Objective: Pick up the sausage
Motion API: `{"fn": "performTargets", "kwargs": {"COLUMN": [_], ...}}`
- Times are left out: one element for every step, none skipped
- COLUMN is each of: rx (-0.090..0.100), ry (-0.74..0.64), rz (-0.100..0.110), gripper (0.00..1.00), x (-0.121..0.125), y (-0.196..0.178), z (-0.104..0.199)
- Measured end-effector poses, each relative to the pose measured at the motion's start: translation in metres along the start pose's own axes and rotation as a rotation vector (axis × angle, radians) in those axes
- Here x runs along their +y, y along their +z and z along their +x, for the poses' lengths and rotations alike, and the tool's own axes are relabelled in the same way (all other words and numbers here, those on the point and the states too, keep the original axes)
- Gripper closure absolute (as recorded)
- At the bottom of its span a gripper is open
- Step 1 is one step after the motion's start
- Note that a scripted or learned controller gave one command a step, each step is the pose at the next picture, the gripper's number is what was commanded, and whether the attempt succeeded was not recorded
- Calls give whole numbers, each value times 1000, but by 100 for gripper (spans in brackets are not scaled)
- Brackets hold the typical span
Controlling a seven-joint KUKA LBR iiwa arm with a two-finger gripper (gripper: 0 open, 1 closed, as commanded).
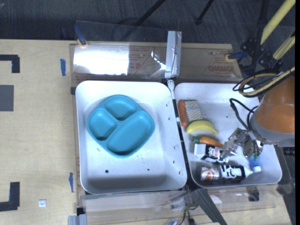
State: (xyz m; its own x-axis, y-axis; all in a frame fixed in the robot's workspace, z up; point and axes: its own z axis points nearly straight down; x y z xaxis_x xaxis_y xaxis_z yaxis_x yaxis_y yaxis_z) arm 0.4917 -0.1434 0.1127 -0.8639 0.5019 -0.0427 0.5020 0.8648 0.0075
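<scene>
The sausage [182,113], a reddish-orange stick, lies along the left wall of the right bin [220,95], beside a speckled sponge-like block [192,110]. My gripper [230,149] hangs low in the front right part of that bin, over a black and white packet [212,152]. It sits well to the right of the sausage and nearer the front, apart from it. The arm's orange band [281,111] rises behind it at the right edge.
A banana [201,126] and a carrot [209,141] lie between the sausage and the gripper. A dark bottle [224,173] rests along the front wall. A blue divided plate [121,124] sits in the left bin [89,172].
</scene>
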Motion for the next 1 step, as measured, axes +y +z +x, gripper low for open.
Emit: {"fn": "performTargets", "kwargs": {"rx": [-24], "ry": [235], "rz": [-2], "gripper": [100], "x": [25], "y": [-1], "z": [10]}}
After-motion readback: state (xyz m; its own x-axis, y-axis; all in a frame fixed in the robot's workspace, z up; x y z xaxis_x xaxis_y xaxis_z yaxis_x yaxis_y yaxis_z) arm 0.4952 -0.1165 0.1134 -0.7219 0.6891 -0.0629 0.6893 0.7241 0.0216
